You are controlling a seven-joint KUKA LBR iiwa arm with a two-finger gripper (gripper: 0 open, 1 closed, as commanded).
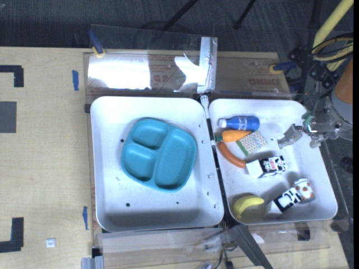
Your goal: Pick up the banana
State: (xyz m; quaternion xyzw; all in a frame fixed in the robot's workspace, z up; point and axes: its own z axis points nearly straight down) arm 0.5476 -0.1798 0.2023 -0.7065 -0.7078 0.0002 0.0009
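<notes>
STEP: approach, nothing grabbed yet | GRIPPER (pixel 299 134): over right bin's (pixel 322 167) upper right, fingers apart, nothing between them | BANANA (pixel 248 205): bottom-left corner of right bin, well apart from gripper | NEXT: likely swing across, drop over banana, close.

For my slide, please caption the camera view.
End effector above right bin; banana at its near edge.

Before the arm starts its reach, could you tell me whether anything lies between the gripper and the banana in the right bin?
Yes. The gripper hovers at the right bin's far right side, and the banana lies at the near edge. The black-and-white carton sits roughly on the line between them; from above, the banana is uncovered.
</notes>
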